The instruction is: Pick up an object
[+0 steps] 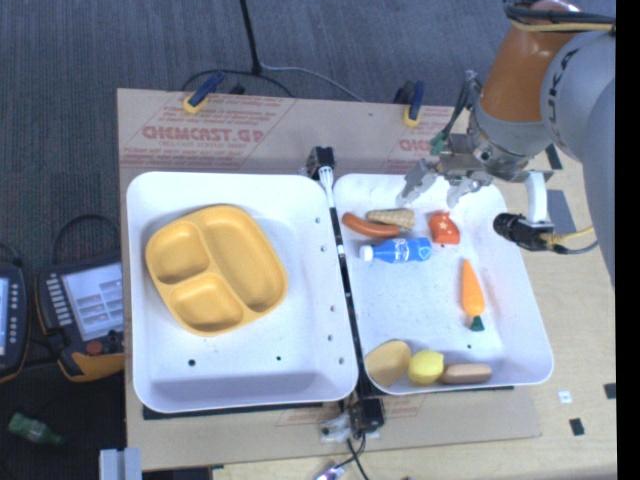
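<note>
The pincer (437, 184) is seen spread apart w/ nothing between its fingers, hanging over the far edge of the right bin (520, 308), just above the cluster of toy food. The nearest candidates for the pick: a ridged tan piece (390, 217), poss. a corn cob, lying on a sausage (368, 226); a blue-labelled bottle (399, 252) just below them; a small red item (445, 229), prob. a strawberry or pepper, directly under the right finger. Further off are a carrot (471, 290) mid-bin, and at the near rim a tan disc (388, 360), a lemon (425, 367) and a brown oval piece (466, 373), packed touching each other. The left bin (160, 368) holds a yellow divided tray (213, 267).

No grasp has been made yet; the step in hand is judged to be approach & target choice. A clean pick is best served by an isolated target: the red item sits apart from its neighbours & close to the pincer, so fingers could be lowered either side w/o nudging anything. The corn/sausage stack should be avoided, as the top piece may roll off. Fingers should be kept wide till fully down, closed across the narrow axis, then lifted straight up. Bin wall is near, so clearance on the far side should be watched.
</note>
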Controlling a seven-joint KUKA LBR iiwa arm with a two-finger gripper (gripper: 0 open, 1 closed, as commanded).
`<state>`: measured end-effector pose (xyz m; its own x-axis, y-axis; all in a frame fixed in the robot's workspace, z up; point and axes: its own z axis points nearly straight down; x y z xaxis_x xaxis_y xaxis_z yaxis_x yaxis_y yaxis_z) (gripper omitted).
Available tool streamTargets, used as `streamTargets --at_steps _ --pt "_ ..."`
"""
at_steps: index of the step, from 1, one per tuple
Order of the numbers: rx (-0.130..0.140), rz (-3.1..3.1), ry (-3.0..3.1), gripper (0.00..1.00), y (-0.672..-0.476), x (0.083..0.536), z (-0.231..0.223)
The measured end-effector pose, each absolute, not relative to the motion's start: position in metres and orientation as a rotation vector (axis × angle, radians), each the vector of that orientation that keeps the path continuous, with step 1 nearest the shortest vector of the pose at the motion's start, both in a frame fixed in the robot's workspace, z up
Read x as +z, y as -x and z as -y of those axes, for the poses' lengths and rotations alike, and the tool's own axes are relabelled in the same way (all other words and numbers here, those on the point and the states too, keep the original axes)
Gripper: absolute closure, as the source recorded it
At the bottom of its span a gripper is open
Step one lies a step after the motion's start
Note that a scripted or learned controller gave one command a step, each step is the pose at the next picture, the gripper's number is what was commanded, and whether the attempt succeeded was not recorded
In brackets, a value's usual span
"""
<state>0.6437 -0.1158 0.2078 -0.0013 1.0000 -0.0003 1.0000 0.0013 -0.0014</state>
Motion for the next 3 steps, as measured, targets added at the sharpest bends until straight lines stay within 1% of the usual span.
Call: streamTargets --at_steps 1,2,3 --pt "0.0 2.275 2.167 0.0 -0.576 0.096 0.151" --pt "-0.016 2.718 1.625 0.0 -0.542 0.094 0.178" --pt "-0.018 2.714 1.623 1.0 -0.542 0.105 0.178"
